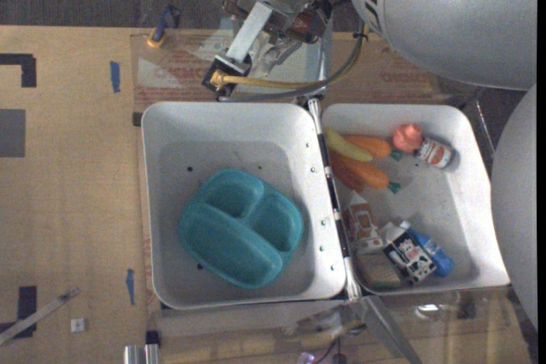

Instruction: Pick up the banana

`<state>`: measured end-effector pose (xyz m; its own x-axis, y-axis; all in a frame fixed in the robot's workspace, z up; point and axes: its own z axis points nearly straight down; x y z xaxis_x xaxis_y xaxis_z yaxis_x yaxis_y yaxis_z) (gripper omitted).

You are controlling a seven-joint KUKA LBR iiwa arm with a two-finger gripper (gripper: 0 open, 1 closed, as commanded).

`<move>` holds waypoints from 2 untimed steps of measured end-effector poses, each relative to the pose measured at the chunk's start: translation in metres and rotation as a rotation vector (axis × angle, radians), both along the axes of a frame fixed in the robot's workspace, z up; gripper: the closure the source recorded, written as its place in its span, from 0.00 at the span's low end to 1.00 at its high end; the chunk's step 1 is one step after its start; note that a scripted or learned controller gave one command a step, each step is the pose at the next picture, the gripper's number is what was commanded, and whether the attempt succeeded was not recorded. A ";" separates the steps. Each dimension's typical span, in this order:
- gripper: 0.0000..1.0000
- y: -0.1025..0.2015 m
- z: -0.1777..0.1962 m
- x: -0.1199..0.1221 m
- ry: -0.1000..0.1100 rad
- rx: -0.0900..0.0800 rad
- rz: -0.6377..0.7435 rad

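Grey casing and an orange band make up the bulk of my arm (461, 4), which reaches in from the right. It carries my gripper (288, 26) above the far edge of the bench, well apart from anything in the bins. I cannot tell whether the gripper is released or clenched, and nothing shows in its grasp.

Below it sit two shallow white bins of smooth, hard plastic. The left bin (162, 166) holds a teal divided plate (241, 226), glossy and rounded at the corners. The right bin (465, 209) holds all the rest.

The banana (345, 144) lies in the right bin's far corner, close against the wall that divides the two bins. It is yellow, slim and gently curved, with one end touching the upper of two orange carrots (363, 175).

I judge it to be a light plastic toy, stiff enough not to crush, but smooth and likely to slip. I would take it across its middle, where it is thickest. The wall on one side and the carrot on the other leave little room.

Near the front lie a printed carton (368, 228) and a blue-and-white packet (420, 256), both boxy and creased. Smallest are a pink lump (408, 136) and a little red-labelled bottle (437, 154).
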<state>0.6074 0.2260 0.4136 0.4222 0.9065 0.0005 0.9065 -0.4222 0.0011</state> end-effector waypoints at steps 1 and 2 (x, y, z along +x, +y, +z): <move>1.00 -0.003 0.019 -0.013 0.000 0.002 -0.409; 1.00 -0.003 0.021 -0.010 0.000 0.002 -0.857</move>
